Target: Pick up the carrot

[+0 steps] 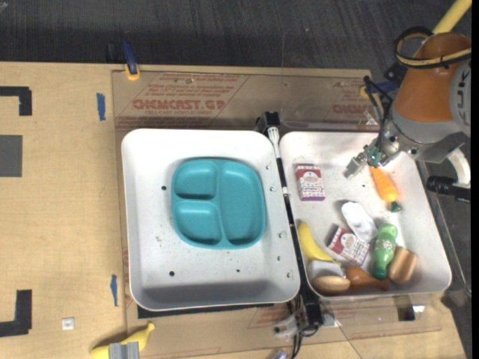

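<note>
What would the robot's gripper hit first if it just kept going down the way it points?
Probably the carrot, lying right beside the gripper in the right bin; otherwise the bin floor. Depth is hard to judge from above.

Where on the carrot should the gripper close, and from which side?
Across the carrot's orange middle, coming straight down from above. It lies flat in the right bin, lengthwise toward its green end, with bare floor on both long sides. The gripper hovers by its upper end.

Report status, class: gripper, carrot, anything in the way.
Gripper low over the right bin, left of the carrot. Carrot lying loose near the far right wall. Nothing on top of it.
</note>
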Available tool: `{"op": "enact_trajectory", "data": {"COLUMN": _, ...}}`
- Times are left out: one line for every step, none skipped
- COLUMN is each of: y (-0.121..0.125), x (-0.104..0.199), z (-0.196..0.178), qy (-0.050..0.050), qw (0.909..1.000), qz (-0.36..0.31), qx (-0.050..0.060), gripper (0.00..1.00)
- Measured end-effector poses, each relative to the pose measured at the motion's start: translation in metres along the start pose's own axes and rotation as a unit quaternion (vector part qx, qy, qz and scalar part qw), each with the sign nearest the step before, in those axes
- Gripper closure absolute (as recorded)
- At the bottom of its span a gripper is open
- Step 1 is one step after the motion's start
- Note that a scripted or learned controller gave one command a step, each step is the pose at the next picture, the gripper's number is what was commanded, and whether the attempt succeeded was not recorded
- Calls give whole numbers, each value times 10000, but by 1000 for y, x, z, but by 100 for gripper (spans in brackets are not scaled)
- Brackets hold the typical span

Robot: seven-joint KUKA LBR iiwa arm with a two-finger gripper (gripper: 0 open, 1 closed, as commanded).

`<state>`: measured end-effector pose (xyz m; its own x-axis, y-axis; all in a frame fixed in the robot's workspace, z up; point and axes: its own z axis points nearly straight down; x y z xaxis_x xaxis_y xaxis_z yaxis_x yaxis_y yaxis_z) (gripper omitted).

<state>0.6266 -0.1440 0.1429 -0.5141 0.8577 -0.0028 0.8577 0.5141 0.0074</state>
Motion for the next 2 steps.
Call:
{"op": "enact_trajectory", "data": {"y": 75, "x": 46, "z": -46, "qy": -13, "qw": 9999, "qz": -122, "qx": -21, "gripper": 100}}
{"op": "enact_trajectory", "data": {"y": 71, "x": 44, "z": -43, "qy": -7, "qw": 10000, "qz": -95, "qx": 10, "gripper": 0}}
